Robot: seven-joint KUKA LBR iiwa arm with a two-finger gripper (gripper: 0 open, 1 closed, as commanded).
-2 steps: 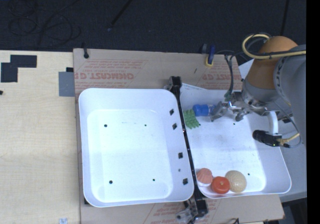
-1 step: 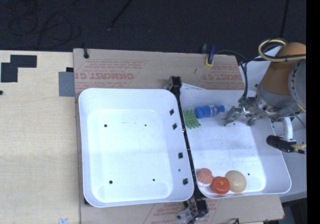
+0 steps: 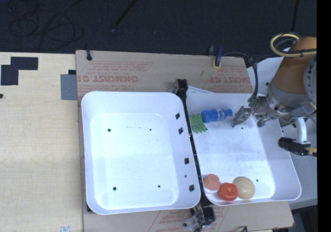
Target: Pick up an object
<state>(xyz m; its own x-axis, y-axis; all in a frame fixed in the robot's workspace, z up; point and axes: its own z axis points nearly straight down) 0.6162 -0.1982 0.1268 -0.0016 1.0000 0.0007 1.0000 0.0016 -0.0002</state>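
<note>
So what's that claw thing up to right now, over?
Claw over right bin, beside blue bottle, holding nothing. Green item left of bottle. Three round objects in near corner, untouched. Nothing in the way.

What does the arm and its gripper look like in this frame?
The arm enters from the right as a rounded body with an orange band above a grey wrist. A yellowish cable loop sits on top of it. The gripper is grey metal with thin fingers. A black part with a small red-and-green spot hangs beside a white bracket below the wrist.
</note>
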